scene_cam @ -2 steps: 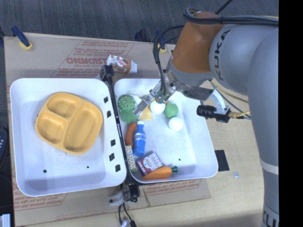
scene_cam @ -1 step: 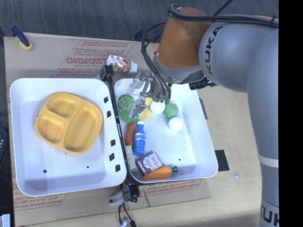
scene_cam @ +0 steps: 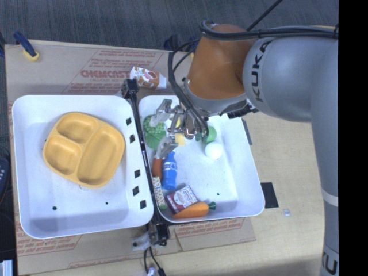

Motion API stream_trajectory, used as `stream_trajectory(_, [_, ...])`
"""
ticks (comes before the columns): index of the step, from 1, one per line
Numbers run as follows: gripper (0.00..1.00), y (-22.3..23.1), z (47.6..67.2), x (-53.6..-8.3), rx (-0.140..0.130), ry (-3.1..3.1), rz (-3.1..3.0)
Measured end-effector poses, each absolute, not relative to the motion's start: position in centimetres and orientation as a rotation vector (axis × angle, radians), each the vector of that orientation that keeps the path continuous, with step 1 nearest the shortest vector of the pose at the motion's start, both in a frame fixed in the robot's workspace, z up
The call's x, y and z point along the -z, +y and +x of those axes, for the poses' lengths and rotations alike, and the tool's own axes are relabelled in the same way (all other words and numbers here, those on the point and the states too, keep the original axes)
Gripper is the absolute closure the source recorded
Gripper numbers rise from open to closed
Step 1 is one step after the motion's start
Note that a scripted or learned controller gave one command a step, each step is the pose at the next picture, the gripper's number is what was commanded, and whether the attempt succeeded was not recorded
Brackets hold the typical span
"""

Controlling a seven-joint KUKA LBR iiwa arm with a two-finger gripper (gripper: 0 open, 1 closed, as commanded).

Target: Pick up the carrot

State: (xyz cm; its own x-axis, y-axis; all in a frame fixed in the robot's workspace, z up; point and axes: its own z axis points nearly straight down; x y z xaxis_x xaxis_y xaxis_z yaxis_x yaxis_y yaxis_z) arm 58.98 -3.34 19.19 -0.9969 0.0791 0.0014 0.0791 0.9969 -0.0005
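My arm comes in from 3 o'clock, and my gripper hangs over the right bin, in its upper left part. My fingers point down toward 7 o'clock. They look a little apart and I see nothing held between them, so I take them as open with no object in the grip.

The carrot lies flat at the 6 o'clock side of the right bin, close against the lower wall, with its green end toward 3 o'clock. It is well apart from my fingers. Just above it, touching or almost touching, is a small red packet. A blue bottle lies at 12 o'clock from the packet, just under my fingertips. An orange piece sits beside the bottle at its 9 o'clock side, against the bin's left wall; I cannot tell what it is.

Under my gripper there is a green leafy thing, partly hidden. A white ball rests at 3 o'clock from my fingers, and a green round thing is just above the ball.

The left bin holds a yellow divided plate. Both bins stand on a cardboard sheet on the worktop.
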Motion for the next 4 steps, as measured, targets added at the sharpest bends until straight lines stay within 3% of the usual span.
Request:
stream_trajectory(1, [0.00, 5.9, 53.3, -19.2, 0.000, -3.138, 0.105])
stream_trajectory(2, [1.00, 5.9, 53.4, -20.2, -0.002, -3.139, 0.107])
stream_trajectory(3, [1.00, 5.6, 52.4, -25.8, -0.001, -3.132, 0.267])
stream_trajectory(4, [1.00, 11.7, 49.7, -19.5, -0.002, -3.138, -0.060])
